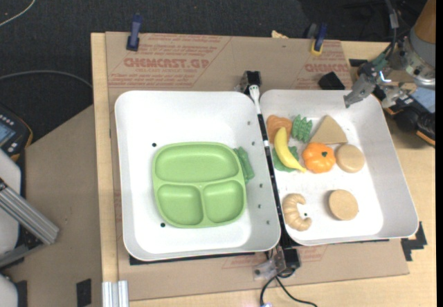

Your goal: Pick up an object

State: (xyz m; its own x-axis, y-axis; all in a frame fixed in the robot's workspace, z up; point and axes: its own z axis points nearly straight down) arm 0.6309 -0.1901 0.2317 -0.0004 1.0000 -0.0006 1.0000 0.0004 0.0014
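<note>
The right bin (391,181) holds several toy foods: a yellow banana (285,151), an orange piece (278,124), a green leafy piece (302,128), a tan wedge (328,131), an orange pumpkin-like fruit (318,157), two round tan biscuits (349,158) (342,205) and a croissant (296,210). My gripper (356,95) hangs over the bin's far right corner, up and to the right of the tan wedge, apart from all the food. Nothing shows in its grasp.
The left bin (131,126) bears a green three-compartment plate (199,183) with a small green piece (244,164) at its right edge. Blue clamps (134,32) (318,36) pin the cardboard sheet at the back. Cables and arm hardware (415,70) crowd the far right.
</note>
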